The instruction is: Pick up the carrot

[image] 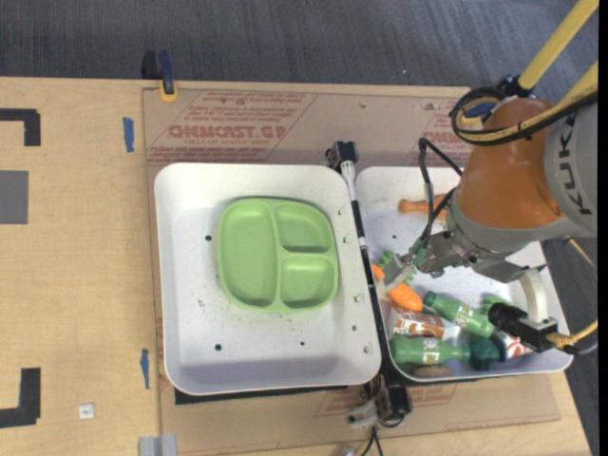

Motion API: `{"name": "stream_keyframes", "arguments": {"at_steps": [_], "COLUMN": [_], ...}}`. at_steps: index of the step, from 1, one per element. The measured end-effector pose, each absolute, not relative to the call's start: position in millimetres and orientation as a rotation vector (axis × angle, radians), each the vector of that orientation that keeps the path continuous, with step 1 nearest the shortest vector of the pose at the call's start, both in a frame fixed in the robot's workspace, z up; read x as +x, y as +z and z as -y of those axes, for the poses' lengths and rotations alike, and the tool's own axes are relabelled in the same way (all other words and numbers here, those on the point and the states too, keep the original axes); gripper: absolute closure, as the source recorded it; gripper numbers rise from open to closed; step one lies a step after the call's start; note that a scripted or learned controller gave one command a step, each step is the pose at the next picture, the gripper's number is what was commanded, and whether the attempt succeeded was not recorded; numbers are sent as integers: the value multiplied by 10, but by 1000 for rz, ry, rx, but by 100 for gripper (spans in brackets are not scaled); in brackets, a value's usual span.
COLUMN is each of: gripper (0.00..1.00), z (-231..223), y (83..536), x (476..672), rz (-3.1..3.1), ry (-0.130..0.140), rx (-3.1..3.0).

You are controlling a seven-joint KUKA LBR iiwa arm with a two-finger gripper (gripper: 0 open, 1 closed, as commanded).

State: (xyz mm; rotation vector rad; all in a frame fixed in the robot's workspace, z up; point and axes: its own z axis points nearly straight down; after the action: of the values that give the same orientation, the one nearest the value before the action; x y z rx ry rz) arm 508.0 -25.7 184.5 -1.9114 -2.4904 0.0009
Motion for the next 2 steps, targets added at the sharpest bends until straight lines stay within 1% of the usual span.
{"name": "stream_keyframes", "arguments": {"at_steps": [1,2], "gripper": [0,100], "z": [947,952], "y": [976,1073], "x": [4985,4990], "rz": [2251,2251], "ry": [-2,-3], "rx": [-2192,-2197]}}
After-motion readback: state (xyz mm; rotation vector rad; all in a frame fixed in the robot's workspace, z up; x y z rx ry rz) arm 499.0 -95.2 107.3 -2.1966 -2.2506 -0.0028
